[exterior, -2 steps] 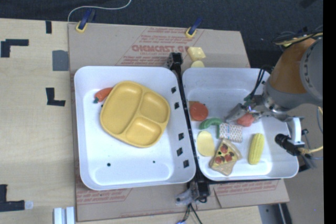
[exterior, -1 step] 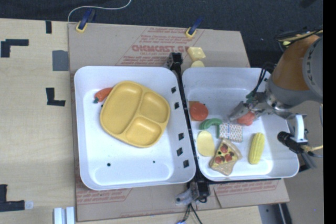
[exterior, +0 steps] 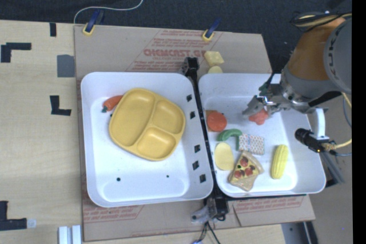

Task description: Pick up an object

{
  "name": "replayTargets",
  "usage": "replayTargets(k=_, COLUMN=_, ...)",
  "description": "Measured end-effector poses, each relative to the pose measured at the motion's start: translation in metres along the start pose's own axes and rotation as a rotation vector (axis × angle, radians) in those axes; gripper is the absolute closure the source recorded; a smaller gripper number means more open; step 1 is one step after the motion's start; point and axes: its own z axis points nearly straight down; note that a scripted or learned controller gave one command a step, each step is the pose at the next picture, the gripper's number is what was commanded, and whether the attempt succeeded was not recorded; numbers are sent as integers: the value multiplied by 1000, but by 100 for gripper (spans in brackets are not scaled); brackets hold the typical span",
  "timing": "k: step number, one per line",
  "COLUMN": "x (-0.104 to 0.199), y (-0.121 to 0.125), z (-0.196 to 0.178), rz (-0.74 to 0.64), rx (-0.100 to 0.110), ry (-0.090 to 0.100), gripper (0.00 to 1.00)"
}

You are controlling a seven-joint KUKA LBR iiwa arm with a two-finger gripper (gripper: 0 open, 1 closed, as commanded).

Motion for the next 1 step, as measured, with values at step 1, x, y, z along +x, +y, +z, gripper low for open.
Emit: replayTargets(k=1, x=90, y=75, z=-32, rz=-6, rx=-3, ry=1, gripper=100)
